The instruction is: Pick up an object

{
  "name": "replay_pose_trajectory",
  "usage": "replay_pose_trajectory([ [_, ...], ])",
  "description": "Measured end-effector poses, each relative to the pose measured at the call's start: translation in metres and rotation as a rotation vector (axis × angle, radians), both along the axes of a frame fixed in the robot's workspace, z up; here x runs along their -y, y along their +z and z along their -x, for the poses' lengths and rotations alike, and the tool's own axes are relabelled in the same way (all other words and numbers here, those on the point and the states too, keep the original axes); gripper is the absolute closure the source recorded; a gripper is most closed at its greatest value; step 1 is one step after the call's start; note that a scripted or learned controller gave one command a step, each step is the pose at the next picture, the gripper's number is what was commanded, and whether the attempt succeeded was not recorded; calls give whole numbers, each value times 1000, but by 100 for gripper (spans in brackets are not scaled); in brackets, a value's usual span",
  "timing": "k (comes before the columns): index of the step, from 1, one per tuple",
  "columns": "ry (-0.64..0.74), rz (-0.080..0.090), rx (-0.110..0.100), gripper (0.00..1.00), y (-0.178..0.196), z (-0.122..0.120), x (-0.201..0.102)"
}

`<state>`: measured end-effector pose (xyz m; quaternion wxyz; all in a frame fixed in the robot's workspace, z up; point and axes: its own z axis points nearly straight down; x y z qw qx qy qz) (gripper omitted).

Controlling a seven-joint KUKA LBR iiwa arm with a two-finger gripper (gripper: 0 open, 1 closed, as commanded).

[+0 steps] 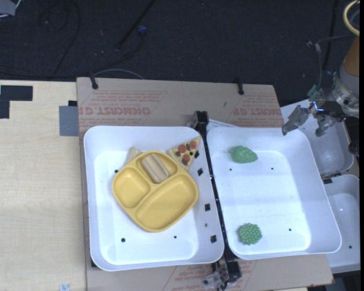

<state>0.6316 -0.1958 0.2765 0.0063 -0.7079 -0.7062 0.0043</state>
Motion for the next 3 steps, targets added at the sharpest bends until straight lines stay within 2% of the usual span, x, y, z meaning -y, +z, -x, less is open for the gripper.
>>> replay_pose_trajectory([
  [1, 3, 2, 12, 0, 8, -2, -1],
  [3, 6, 1, 8, 0, -116, -7, -6],
])
